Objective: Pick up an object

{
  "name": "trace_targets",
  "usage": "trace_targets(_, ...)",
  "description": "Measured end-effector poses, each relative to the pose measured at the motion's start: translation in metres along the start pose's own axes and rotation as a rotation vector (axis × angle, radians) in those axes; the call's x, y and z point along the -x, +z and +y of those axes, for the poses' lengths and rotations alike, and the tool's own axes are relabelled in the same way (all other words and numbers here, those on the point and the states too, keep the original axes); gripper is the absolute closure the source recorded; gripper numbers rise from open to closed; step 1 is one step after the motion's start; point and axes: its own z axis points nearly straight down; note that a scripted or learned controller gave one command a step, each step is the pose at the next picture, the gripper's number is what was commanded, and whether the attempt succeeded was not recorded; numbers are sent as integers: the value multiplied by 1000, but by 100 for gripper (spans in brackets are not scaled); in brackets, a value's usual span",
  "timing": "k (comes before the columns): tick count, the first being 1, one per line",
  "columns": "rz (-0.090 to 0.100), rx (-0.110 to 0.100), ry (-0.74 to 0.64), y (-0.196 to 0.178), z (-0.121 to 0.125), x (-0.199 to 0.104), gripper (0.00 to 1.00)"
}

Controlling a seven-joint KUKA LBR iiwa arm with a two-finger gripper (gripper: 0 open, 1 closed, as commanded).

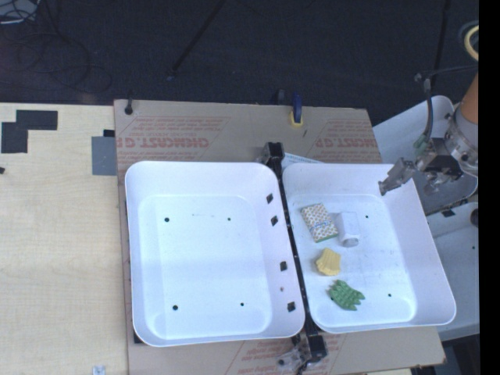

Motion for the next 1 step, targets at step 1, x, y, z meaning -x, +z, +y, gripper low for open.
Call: trace_targets(1,1,-1,-1,-10,0,0,100)
